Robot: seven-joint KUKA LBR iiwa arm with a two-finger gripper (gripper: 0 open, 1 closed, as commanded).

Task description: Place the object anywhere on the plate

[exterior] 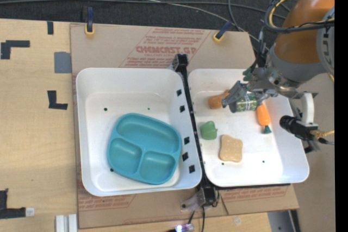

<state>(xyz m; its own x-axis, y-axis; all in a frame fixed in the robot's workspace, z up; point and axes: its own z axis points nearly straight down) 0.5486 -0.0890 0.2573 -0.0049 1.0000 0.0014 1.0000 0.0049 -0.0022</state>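
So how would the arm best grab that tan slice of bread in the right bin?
Probably from straight above, closing across its narrower width. The bread slice lies flat with open floor all around it; the green piece sits up-left of it, apart, so the fingers should have room.

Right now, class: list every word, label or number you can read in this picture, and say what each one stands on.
"CHEMCAST GP": red print on the brown board under the bins, upside down to the camera.
The smaller red lines around it: too blurred to read.
Label on the small can by the end effector: unreadable.
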